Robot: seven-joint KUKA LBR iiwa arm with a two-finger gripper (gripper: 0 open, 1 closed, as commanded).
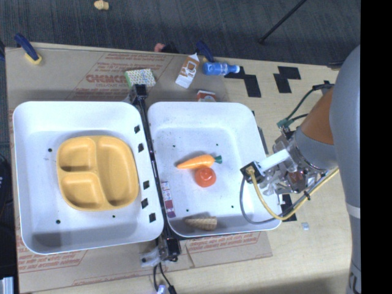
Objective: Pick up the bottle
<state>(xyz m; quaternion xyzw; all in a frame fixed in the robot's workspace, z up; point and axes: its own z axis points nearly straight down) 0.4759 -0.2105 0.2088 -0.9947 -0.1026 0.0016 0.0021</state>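
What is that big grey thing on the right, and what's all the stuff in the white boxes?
That is a robot arm, grey with an orange band, seen by one camera looking down from above. Its pincer hangs at the right edge of the right shallow white bin; I see nothing held in it. That bin has an orange toy carrot, a round red piece and a tan piece. The left white bin holds a yellow divided plate. The small blue plastic bottle it should pick up lies on the bench beyond the bins.
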